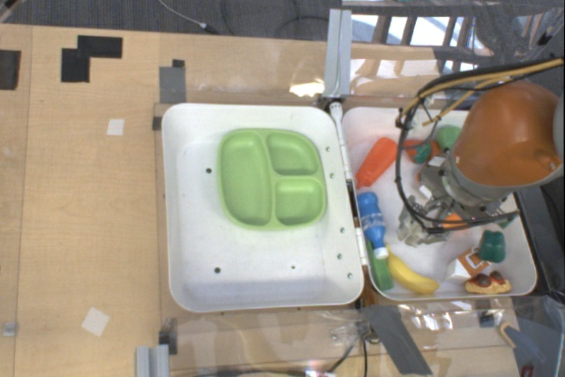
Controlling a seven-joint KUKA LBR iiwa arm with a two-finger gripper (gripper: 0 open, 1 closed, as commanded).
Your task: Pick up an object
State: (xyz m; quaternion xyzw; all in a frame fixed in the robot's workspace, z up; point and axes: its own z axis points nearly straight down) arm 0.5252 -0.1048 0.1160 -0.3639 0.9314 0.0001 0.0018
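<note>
The arm [508, 137] comes in from the right and bends down into the right bin [527, 278]. Its orange band looks like a big round ball from above, and the grey wrist hangs under it with black cables looping around. The pincer [422, 225] points down and a bit to the left, low over the white floor of the right bin. I cannot tell how the pincer is set, because the wrist and cables hide too much of it.

Right by the pincer, on its right side, a bit of something orange [452, 221] peeks out from under the wrist. Just left of the pincer lies a blue bottle [371, 221] along the bin's left wall. Below the pincer is a yellow banana [410, 275], with a small green piece [381, 267] at its left end. To the lower right sit a dark green toy [492, 246] and a small brown and red toy [486, 282]. Above and left of the pincer lies an orange carrot [379, 161]. Above it, near the band, are small green things [434, 144].

Far to the left is the other white bin [190, 278], holding a light green plate [270, 177] with three parts. Both bins sit on the wooden table [79, 216].
</note>
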